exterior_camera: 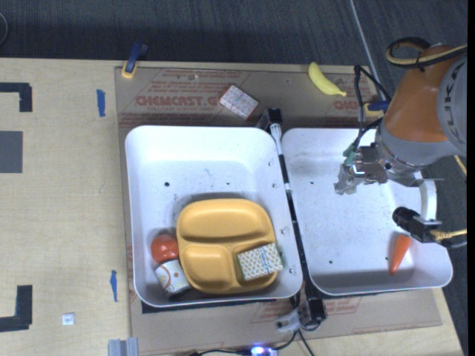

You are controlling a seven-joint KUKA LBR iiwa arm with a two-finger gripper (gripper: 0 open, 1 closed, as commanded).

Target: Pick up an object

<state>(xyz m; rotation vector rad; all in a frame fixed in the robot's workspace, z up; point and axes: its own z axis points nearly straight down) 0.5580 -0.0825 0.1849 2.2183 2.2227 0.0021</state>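
Camera view: yellow tray (223, 232) in left bin (148, 154), carrot (400, 253) in right bin (326, 273).

My tabletop (59, 199) carries a cardboard sheet (185, 95); on that sit two bins (204, 143), a banana (325, 80) and a small packet (238, 101).

Hand (346, 182) over right bin (349, 265), carrot (400, 253) nearby

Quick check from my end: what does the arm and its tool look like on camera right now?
The arm has a rounded orange band above a grey wrist section, with part of a dark letter marking on the grey shell at the frame edge. Black and yellow cables loop over its top. The tool is a small metallic silver assembly below the wrist.
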